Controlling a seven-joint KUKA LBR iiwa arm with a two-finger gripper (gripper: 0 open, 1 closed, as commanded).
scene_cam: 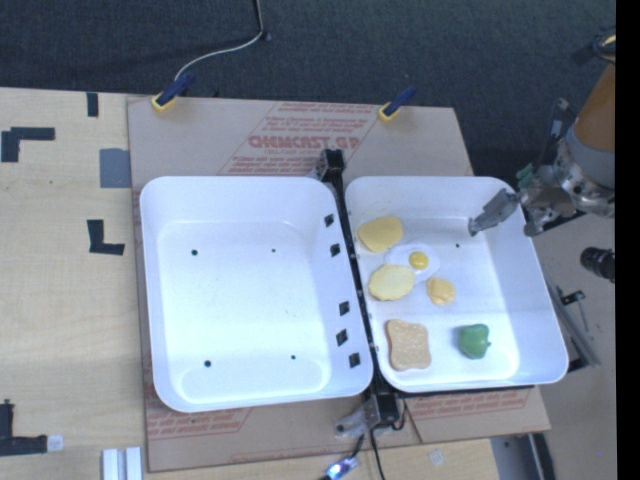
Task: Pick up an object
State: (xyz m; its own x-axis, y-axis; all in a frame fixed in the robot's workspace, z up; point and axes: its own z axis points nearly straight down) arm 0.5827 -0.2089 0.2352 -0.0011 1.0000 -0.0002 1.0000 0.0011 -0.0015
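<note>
The right bin holds several toy foods. A yellow chip lies near the divider, with a fried egg beside it. Below them are a yellow oval piece and a small yellow lump. A slice of toast and a green pepper lie by the front wall. My gripper hovers over the bin's far right corner, open, with nothing between its fingers. It stands well right of the egg and above the pepper in the picture.
The left bin sits next to the right one, joined by a black clip strip. Both rest on a cardboard sheet held by blue and yellow clamps. A cable runs across the dark cloth behind.
</note>
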